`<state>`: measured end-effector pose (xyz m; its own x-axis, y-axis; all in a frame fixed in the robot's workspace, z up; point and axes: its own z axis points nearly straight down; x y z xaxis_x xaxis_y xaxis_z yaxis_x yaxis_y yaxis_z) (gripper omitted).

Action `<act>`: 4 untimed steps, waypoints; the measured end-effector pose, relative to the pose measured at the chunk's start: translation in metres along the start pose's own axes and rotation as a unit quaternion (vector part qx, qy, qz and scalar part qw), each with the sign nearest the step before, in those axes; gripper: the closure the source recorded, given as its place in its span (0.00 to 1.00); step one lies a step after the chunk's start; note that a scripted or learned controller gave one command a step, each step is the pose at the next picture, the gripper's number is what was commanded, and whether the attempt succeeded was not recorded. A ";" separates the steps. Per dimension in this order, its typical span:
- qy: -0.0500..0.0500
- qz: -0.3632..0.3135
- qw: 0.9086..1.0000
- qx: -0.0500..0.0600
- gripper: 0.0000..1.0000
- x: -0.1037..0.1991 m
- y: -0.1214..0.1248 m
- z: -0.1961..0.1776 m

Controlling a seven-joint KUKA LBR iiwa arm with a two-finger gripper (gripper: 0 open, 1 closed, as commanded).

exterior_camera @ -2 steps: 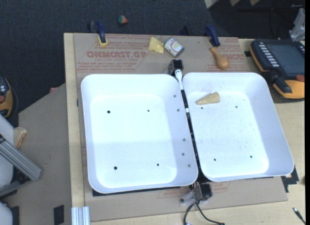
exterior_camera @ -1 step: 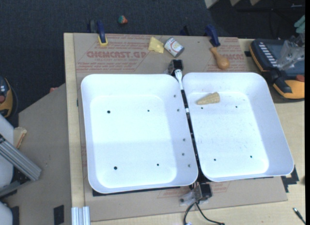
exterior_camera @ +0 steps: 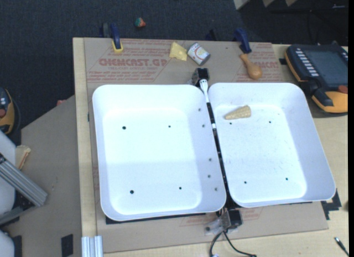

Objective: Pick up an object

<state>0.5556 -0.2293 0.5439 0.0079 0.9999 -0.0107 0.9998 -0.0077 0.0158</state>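
White bins sat two abreast on the surface (exterior_camera: 138, 57): the left bin (exterior_camera: 110, 156), and the right bin (exterior_camera: 310, 134) holding one tan cone (exterior_camera: 238, 113) at its eleven o'clock. Whether my end effector was apart or together, I could not tell.

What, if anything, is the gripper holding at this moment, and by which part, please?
That cannot be told from this view. The tan cone-shaped object lies loose in the right bin, near its far edge, with nothing gripping it.
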 end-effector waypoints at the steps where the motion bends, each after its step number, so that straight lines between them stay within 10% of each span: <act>1: 0.007 -0.002 1.000 0.011 1.00 0.006 -0.054 0.074; 2: 0.009 -0.003 1.000 0.016 1.00 0.008 -0.076 0.225; 3: 0.000 -0.005 1.000 -0.003 1.00 0.004 -0.075 0.009; 4: 0.005 -0.004 1.000 0.007 0.00 0.005 -0.075 0.019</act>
<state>0.4812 -0.2240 0.5238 -0.0004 1.0000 -0.0015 1.0000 0.0004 0.0020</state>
